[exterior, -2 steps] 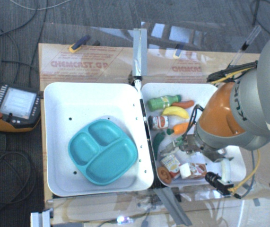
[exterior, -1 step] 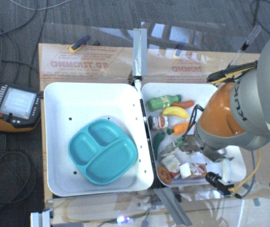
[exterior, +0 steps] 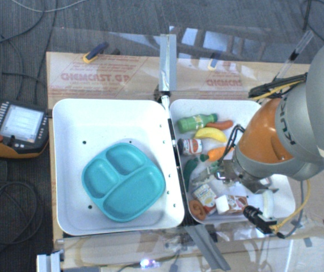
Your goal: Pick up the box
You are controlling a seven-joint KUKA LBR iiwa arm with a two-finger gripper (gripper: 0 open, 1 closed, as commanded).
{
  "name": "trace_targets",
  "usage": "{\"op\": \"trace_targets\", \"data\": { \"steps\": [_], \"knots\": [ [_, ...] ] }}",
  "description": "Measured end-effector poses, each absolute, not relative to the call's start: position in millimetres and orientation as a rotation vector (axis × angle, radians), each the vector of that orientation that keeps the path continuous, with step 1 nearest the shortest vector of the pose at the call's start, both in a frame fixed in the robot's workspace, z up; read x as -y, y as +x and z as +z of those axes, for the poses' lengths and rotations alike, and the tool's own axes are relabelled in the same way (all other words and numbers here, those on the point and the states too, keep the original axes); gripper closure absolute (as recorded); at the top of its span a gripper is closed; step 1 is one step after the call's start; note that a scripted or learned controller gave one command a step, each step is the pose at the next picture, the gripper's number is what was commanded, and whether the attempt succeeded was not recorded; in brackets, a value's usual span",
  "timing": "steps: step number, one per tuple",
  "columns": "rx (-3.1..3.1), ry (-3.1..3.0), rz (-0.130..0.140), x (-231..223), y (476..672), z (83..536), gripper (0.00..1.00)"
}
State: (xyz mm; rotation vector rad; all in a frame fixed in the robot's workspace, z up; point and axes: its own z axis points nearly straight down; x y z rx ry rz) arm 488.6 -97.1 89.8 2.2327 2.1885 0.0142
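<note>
I'm parked over the right bin [exterior: 179, 152] since the box [exterior: 205, 194] sits at its 7 o'clock, grip state unclear.

Arm: your grey arm [exterior: 315, 112] reaches in from the table's right edge, bent steeply downward.
Wrist: the orange band [exterior: 266, 135] faces up at you.
Claw: the claw [exterior: 221, 171] hangs low, its state unreadable.
</note>
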Motion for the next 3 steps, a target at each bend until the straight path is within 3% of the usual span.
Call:
{"op": "trace_targets", "data": {
  "steps": [3],
  "knots": [
    [-2.223,2.201,0.009,98.7,488.1,89.6,0.0]
  ]
}}
